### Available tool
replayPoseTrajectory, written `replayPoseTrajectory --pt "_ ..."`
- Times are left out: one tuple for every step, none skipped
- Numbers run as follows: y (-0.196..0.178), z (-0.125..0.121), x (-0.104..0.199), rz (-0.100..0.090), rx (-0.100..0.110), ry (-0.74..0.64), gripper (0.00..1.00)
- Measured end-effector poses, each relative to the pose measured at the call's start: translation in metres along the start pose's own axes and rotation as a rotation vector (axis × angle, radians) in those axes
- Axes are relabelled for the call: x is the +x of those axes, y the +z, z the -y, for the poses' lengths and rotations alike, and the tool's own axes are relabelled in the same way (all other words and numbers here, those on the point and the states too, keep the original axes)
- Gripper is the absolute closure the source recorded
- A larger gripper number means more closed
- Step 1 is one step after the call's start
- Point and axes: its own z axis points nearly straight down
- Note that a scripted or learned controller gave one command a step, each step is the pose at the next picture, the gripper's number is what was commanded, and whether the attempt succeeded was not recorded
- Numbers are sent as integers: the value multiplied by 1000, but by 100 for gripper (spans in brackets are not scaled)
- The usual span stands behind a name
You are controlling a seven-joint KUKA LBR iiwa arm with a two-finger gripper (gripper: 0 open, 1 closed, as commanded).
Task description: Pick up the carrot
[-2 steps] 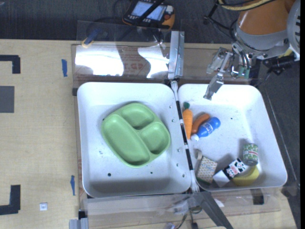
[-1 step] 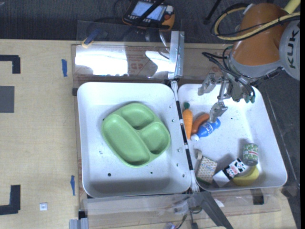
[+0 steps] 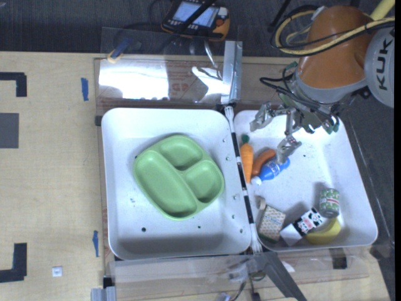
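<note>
My one arm [image 3: 332, 46] comes in from the right side of the view, near the top. Its grey body carries a broad orange band [image 3: 332, 36] just above the wrist, which from this high camera looks like a rounded dome. Yellow and black cables loop around the top of that band. Below the band, the grey wrist narrows to a cluster of metal parts. From there the gripper [image 3: 276, 130] hangs downward and spreads to the left. One metal finger [image 3: 260, 116] reaches out to the left. The other finger [image 3: 288, 144] points down. They stand apart with nothing between them.
</note>
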Motion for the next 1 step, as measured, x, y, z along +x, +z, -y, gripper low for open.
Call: replayPoseTrajectory --pt "7 68 -3 5 3 -29 0"
